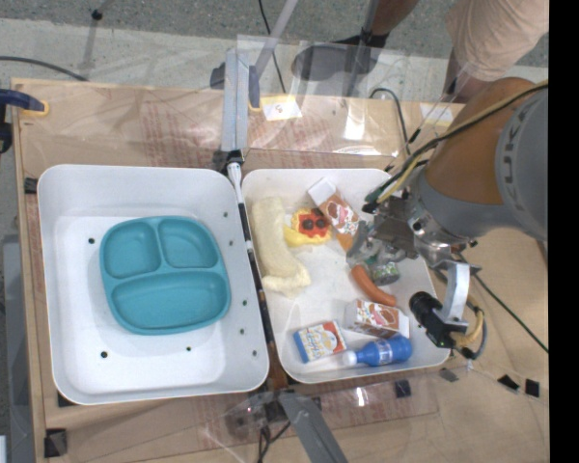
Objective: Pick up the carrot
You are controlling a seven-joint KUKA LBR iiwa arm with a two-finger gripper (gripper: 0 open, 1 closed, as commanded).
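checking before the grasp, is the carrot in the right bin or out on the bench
In the right bin: the carrot lies flat on its white floor, just below the gripper, above a small carton.

Arm (521,152): rounded grey housing, broad orange band above wrist, dark lettering seen on grey shell at right. Yellow and black cables (434,148) routed along orange section toward wrist. Gripper (376,254): metallic silver-grey block, dark fittings. White bracket with black knob (434,321) mounted below wrist.

No readable text; print on cartons (320,340) and arm too blurred.
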